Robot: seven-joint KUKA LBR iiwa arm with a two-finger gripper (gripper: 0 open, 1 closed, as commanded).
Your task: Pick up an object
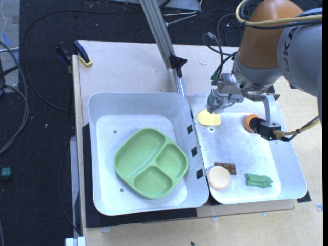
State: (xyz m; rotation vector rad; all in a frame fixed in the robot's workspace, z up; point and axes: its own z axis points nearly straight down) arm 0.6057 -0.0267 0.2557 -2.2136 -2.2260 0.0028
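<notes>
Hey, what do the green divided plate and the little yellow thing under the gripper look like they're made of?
The green divided plate looks like molded plastic with a matte finish: even color, soft rounded ridges, no glare. The yellow piece below the gripper seems to be smooth plastic or rubber, possibly toy food; it is too small to tell for sure.

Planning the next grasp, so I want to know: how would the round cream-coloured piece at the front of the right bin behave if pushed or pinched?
The cream round piece looks domed and smooth, so it may slip from a pinch. It seems small and probably light, likely sliding on the right bin floor. It touches the brown block, so a push could shift both.
</notes>
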